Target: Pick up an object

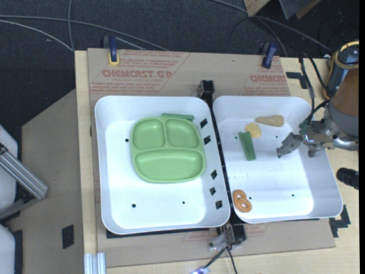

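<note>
The right bin [319, 201] holds a green stick [247, 146], a small yellow piece [252, 131], a tan cone-shaped piece [270, 120] and an orange pretzel [242, 201] near the front left corner. My gripper [299, 149] hangs over the right side of this bin, well to the right of the green stick. It is open, with nothing between its fingers [284, 147]. The arm comes in from the right edge.
The left bin [114, 204] holds a green divided plate [168, 150] with a dark green strip [178, 117] behind it. Black clips run along the divider [212, 153] between the bins. Cables cross the dark floor at the back.
</note>
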